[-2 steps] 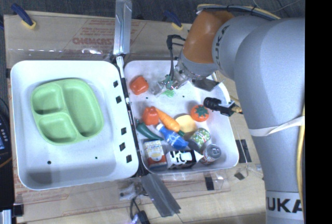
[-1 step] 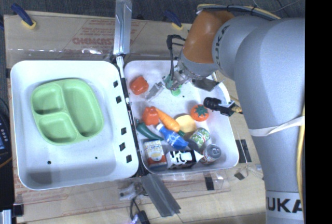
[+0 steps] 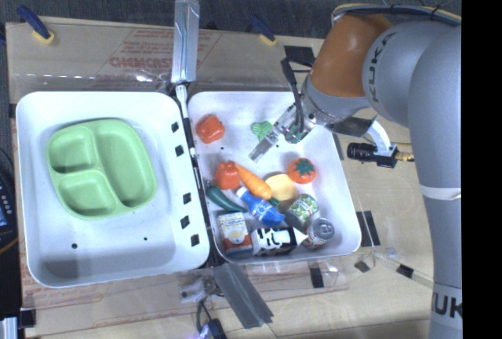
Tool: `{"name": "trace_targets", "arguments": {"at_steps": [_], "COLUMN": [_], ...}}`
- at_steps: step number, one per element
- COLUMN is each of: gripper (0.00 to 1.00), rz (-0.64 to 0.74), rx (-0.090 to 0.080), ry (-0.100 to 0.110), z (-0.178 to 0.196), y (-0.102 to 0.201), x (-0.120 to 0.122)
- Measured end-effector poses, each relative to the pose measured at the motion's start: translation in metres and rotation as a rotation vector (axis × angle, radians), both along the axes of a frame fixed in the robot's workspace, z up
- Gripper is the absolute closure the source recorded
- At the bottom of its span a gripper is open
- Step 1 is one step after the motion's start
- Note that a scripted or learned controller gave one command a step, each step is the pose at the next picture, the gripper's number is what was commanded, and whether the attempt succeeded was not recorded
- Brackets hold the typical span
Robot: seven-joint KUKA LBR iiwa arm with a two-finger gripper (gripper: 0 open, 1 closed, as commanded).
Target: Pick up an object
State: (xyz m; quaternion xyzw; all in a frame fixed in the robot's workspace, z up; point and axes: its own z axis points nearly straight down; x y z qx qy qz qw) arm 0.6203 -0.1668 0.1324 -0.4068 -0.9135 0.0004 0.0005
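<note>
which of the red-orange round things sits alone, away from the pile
The red pepper near the right bin's upper left, by the divider; the tomato and the other red piece touch the pile.

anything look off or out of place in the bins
Nothing looks spilled or broken. The right bin holds all the loose items, heaped toward its near end, with a can lying on its side. The left bin holds a green divided plate. The gripper hangs over the right bin.

a small green object lies in the right bin, near its far wall.
</note>
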Motion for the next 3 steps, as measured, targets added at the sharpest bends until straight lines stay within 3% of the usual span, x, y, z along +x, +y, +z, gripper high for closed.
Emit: {"name": "trace_targets", "arguments": {"at_steps": [1,2,3], "gripper": [0.00,0.00,0.00], "rz": [0.130,0.443,0.637], "rx": [-0.002,0.001,-0.004], "ry": [-0.004,0.000,-0.011], "z": [-0.008,0.010,-0.037], "y": [-0.043,0.034,0.058], "x": [0.007,-0.051,-0.070]}}
